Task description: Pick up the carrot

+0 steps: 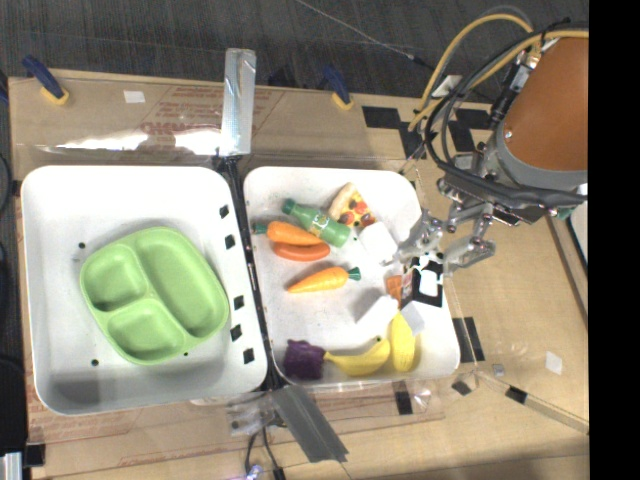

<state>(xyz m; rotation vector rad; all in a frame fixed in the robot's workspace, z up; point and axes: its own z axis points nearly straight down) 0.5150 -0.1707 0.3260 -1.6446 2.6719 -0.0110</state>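
Lying crosswise, carrot (318, 280), green top rightward; hand (432, 251) grip state unclear.

Carrot (318, 280) in right bin (330, 180) — gripper (428, 258) near.

An orange carrot (318, 280), yellow banana (375, 354), green bottle (318, 222) and green tray (153, 294) lie in white bins (50, 208).

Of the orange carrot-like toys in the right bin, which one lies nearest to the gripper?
The lone orange carrot with the green stem at mid-bin; the other two orange pieces lie stacked farther left of the gripper.
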